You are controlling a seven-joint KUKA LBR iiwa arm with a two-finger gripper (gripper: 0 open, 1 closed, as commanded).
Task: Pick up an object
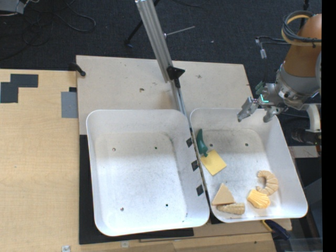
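Note:
My gripper hangs over the far edge of the right bin, its two grey fingers spread apart with nothing between them. Well below it in the bin lie a yellow square piece with a green handle-like piece at the bin's left wall. Near the front are a tan wedge, a pale bread-like piece, a yellow chunk and a curled shrimp-like piece. The gripper touches none of them.
The left bin sits beside the right one, split by a divider with black clips. A slanted aluminium bar rises behind the bins. The grey and orange arm enters from the right.

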